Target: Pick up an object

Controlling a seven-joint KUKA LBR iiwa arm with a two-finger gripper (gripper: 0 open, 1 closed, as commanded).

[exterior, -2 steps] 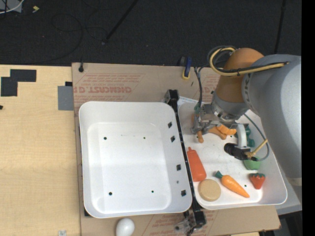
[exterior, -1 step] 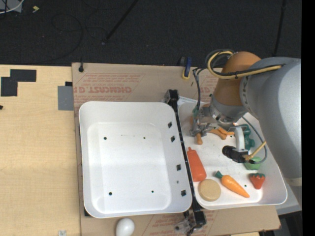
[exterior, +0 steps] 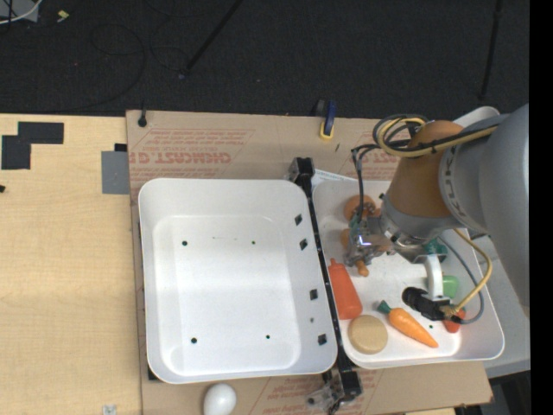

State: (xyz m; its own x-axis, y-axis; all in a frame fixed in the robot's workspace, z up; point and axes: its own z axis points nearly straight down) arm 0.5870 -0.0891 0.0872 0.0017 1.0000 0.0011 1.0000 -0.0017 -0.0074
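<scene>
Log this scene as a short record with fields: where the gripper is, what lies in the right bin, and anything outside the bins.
gripper: over the right bin, near its left wall
right bin: holds carrot, tan disc, orange-red item
carrot: lying flat near the front edge
tan disc: left of the carrot, in the front corner
orange-red item: along the left wall, just in front of the gripper
white ball: on the bench, outside, in front of the left bin

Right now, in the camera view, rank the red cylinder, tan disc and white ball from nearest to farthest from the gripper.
1. Red cylinder, just below the gripper, by the right bin's left wall.
2. Tan disc, at that bin's near edge.
3. White ball, on the bench below the left bin.
</scene>
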